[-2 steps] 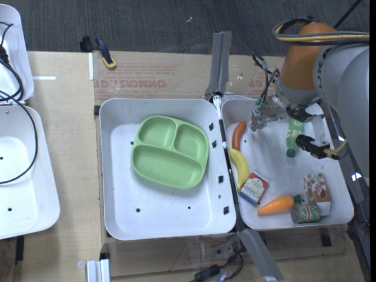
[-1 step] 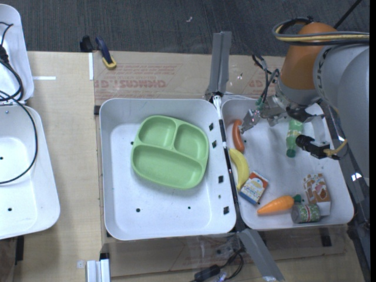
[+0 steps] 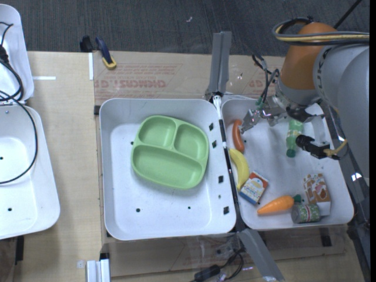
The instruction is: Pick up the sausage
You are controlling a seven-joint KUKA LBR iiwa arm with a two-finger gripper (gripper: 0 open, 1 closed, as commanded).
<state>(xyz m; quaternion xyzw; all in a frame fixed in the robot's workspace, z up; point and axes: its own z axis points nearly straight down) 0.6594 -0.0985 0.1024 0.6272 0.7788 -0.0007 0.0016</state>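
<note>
The jaws of the grey arm's two-finger gripper (image 3: 251,121) are seen hovering over the upper left part of the right-hand shallow white bin (image 3: 341,213), and whether they are parted or closed cannot be told, since the metal parts blur together at the tip; nothing is seen held between them. The task's thing, a short reddish-orange sausage (image 3: 237,135), lies just to the left of and slightly below the jaws, lengthwise against the bin's left wall, close to the grey divider bar (image 3: 221,63) that runs between the two bins. That placement is judged to matter: with a wall on one side, little room is left for a finger to be slipped in on that flank. A curved yellow banana (image 3: 239,166) lies directly below the sausage, nearly touching its lower end, so the approach from below is crowded too. Further below the jaws a small orange-and-white carton (image 3: 254,188), an orange carrot (image 3: 275,204), a small green-labelled can (image 3: 306,212) and a patterned box (image 3: 316,188) are grouped near the bin's lower edge. A green bottle (image 3: 292,140) stands to the right of the jaws. Open white floor is left directly beneath and to the lower right of the jaws. Well to the left, a pale green three-compartment plate (image 3: 171,151) rests in the left-hand white bin (image 3: 117,216) on the worktop (image 3: 153,78).
</note>
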